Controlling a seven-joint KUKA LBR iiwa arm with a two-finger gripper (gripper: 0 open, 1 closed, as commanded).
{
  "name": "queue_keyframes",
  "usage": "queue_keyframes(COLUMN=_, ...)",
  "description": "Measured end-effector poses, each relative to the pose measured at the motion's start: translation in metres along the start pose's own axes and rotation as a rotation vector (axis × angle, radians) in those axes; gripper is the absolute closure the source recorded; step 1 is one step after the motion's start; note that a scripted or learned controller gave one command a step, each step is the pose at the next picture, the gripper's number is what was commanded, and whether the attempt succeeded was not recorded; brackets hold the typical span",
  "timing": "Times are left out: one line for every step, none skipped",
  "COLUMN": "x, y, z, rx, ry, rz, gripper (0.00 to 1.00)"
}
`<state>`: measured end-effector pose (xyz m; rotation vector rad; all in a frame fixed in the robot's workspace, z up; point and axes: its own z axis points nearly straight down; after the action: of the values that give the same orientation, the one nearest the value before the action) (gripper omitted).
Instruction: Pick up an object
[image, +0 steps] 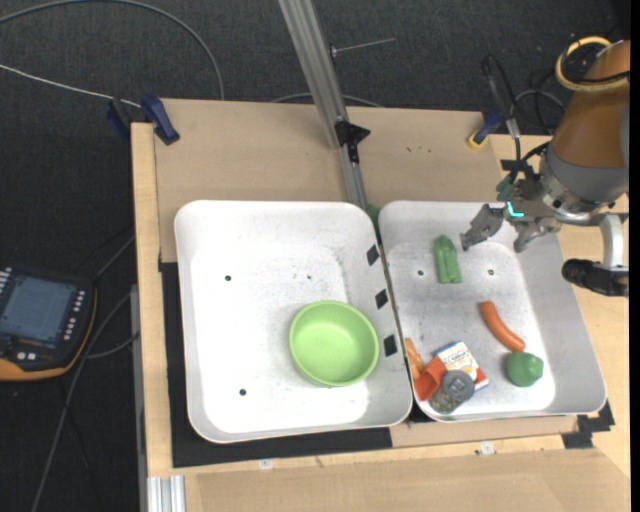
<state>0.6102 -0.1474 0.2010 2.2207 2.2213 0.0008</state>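
Green and stubby, the block (447, 259) lies in the upper part of the right bin (560, 300), and you can take it as the likeliest target, since it sits nearest the gripper (503, 230). Nothing is lifted yet: the fingers are spread apart with only air between them, poised above the bin's far corner, just right of the block. So the whole pick is left for you: line up, descend, close, raise. Further down the same bin lie a carrot (500, 325), a green ball (523, 369), and a small box (458, 359) touching a grey disc (453, 388). Over in the left bin (230, 300) sits a green bowl (334, 343), well apart from the arm.
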Motion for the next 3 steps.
queue_keyframes(x=0.0, y=0.0, z=0.0, rx=0.0, ry=0.0, rz=0.0, gripper=0.0)
queue_keyframes(x=-0.003, y=0.001, z=0.043, rx=0.004, ry=0.001, rz=0.0, gripper=0.0)
queue_keyframes(x=0.003, y=-0.007, z=0.09, rx=0.004, ry=0.001, rz=0.0, gripper=0.0)
